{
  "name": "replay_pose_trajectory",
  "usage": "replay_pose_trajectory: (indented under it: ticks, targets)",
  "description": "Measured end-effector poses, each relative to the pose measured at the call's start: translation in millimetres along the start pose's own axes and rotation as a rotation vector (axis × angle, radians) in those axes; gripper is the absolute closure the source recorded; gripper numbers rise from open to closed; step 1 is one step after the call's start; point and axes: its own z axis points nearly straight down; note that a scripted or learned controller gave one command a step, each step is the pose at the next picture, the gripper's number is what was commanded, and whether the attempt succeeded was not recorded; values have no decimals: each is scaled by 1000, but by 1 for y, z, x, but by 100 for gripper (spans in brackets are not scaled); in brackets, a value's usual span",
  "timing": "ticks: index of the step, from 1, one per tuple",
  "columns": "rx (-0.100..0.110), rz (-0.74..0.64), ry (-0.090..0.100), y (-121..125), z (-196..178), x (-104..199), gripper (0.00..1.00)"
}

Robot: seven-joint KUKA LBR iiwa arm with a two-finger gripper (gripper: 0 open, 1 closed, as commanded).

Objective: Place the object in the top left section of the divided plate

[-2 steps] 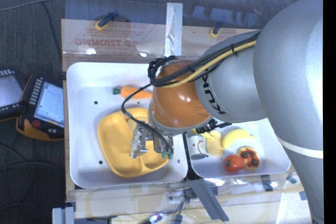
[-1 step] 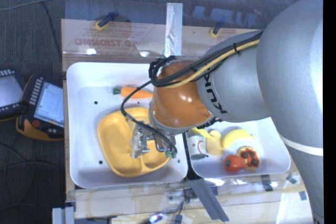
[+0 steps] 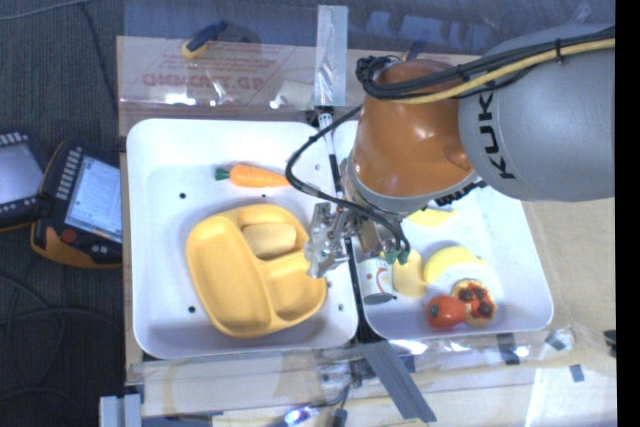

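On grey arm, apparently "KUK" lettering.

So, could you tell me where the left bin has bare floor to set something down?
Bare patches in the left bin: its near-left corner below the yellow divided plate, and the strip between the carrot and the far wall. It is crowded at the divider, where the gripper hangs over the plate's right edge.

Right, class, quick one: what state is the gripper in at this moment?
Gripper: at the right edge of the yellow divided plate; open or shut cannot be told, and nothing is visibly held.
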Motion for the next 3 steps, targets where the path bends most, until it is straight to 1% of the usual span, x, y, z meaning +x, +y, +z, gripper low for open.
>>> replay_pose_trajectory:
  ticks: [1, 2, 3]
  targets:
    - [-2, 1, -3, 0, -9, -1, 100]
    - [1, -51, 1, 19, 0, -73, 100]
    - [1, -150, -1, 42, -75, -74, 100]
